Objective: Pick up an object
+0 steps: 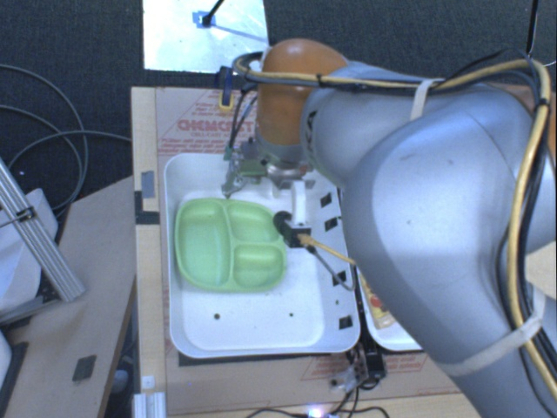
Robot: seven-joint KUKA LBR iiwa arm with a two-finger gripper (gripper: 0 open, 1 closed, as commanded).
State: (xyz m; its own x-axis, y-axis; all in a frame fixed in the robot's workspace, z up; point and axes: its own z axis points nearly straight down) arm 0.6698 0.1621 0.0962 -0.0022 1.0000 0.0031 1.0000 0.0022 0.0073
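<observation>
Hand [280,200] at the green tray's [229,242] far edge — perhaps touching; grip state impossible to tell — right bin [389,333] mostly hidden

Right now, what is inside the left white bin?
A green divided tray lies in the left bin, toward its far-left part. The gripper hangs over the bin's far edge. The arm covers the bin's right rim, so anything there is hidden.

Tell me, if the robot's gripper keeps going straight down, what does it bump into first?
Probably the far rim of the light green, divided plastic tray, lying in the left shallow white bin. The gripper hangs over that edge, but depth is unclear, so it might meet the bin floor beside it.
</observation>
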